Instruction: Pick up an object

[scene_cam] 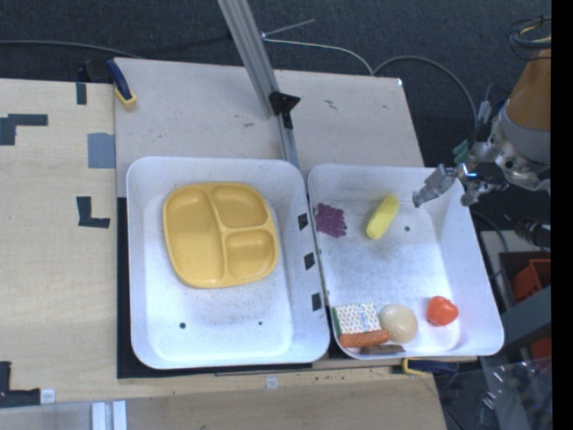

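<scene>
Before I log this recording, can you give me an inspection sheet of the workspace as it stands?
Surface: bench bearing two shallow white bins side by side, left bin and right bin.
Job's things: in the right bin, yellow corn, purple grapes, red tomato, pale egg-like ball, orange carrot and a patterned white block, the last four along the near edge.
Clutter: yellow divided plate in the left bin.
Grippers: gripper above the right bin's far right edge, nothing between its fingers.
Cables: thin cables trailing off the bench's far side.
Surroundings: slanted metal pole; blue-and-yellow clamp; dark tape marks on the wooden table.
</scene>
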